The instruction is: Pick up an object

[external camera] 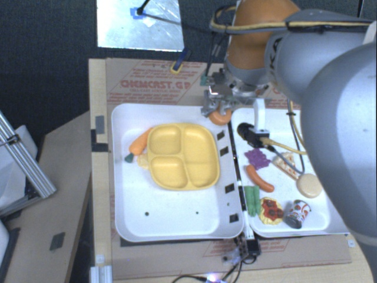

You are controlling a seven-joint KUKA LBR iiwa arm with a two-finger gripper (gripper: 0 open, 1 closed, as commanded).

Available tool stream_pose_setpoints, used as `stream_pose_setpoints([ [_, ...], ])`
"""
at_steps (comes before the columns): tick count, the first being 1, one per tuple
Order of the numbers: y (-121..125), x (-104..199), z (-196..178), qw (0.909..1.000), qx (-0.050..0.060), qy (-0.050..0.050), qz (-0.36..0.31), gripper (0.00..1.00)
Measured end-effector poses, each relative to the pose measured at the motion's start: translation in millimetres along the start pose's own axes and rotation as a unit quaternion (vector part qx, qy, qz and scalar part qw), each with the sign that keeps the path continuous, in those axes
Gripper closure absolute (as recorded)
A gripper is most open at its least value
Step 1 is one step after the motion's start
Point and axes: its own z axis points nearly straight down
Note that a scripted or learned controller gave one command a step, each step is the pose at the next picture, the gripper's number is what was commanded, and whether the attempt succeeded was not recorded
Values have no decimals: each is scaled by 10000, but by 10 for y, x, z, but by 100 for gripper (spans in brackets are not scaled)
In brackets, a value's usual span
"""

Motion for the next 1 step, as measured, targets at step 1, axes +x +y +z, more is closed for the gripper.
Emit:
stream_pose_setpoints([
  [1,-1,52,-41,10000,2,3,-9,100],
])
